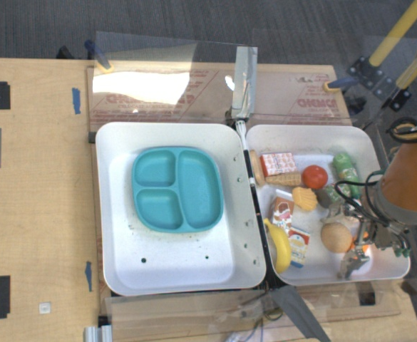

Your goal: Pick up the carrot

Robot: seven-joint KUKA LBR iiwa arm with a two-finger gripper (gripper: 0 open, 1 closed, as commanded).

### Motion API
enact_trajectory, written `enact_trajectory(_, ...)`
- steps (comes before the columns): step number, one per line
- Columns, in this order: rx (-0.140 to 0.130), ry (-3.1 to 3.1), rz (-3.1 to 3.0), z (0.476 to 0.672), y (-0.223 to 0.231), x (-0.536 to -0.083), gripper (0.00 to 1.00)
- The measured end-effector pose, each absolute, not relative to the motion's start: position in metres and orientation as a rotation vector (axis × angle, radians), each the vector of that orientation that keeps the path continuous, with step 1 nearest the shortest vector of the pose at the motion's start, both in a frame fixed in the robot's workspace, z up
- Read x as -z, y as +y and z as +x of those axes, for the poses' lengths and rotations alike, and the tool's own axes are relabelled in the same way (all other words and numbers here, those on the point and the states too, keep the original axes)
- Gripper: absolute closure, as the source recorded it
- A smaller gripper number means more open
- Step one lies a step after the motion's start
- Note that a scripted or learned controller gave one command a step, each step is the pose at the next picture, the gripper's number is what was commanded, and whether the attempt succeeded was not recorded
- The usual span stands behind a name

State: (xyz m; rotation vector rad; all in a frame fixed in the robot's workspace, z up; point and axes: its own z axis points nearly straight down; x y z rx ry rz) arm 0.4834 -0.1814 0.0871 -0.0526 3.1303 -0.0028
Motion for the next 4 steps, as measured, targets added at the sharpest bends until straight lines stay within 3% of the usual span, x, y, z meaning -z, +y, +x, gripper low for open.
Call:
enact_trajectory(1, 0.001, 3.131, 0.053, 0.484, -0.187, -0.087, 0.0)
enact_trajectory(2, 0.001, 3.133, 0.072, 0.483, -0.162, -0.087, 0.0)
enact_trajectory(3, 0.007, 3.115, 0.071, 0.488, -0.162, -0.102, 1.0)
enact_trajectory(4, 0.0, 3.122, -0.231, 0.53, -0.087, -0.187, 1.0)
